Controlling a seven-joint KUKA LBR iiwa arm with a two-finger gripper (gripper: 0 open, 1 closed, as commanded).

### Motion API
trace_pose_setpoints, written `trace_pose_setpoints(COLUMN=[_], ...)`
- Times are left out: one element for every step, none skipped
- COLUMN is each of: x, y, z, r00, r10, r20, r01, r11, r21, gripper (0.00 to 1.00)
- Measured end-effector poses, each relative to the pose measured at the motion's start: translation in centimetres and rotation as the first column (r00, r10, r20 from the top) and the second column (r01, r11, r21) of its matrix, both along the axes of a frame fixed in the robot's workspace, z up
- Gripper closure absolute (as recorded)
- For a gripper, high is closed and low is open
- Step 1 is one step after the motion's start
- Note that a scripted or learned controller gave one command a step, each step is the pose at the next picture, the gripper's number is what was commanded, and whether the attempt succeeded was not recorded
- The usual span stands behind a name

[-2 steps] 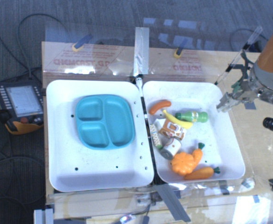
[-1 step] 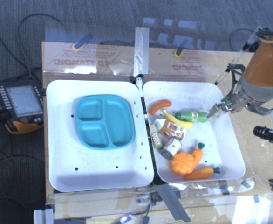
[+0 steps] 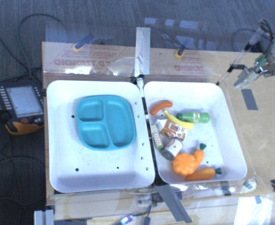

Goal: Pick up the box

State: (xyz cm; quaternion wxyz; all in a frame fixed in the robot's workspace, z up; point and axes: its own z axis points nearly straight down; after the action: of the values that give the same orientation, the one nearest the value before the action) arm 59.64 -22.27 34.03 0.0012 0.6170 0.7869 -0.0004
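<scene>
Probably light, stiff and thin-walled, the box (image 3: pixel 174 132) lies crowded among toy food in the right bin (image 3: pixel 231 125), best pinched across its narrow sides; whether the gripper (image 3: pixel 258 70) is apart or together cannot be told.

Bright, cool, even light falls from above, and the two white bins (image 3: pixel 57 172) come close to washing out, with only soft, faint shadows under the blue divided plate (image 3: pixel 104 122) and the toy food. Pale glare streaks the clear sheet (image 3: pixel 128 60) over the cardboard behind the bins. The picture is mildly soft and coarse throughout, so small print on the items cannot be read.
</scene>
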Motion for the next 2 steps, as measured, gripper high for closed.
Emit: trace_pose_setpoints(x=[4.91, 4.98], y=[-0.02, 0.02], z=[9.44, 10.36], r00=[0.991, 0.991], r10=[-0.135, -0.135], r20=[0.000, 0.000], r01=[0.135, 0.135], r11=[0.991, 0.991], r21=[-0.001, -0.006], gripper=[1.00, 1.00])
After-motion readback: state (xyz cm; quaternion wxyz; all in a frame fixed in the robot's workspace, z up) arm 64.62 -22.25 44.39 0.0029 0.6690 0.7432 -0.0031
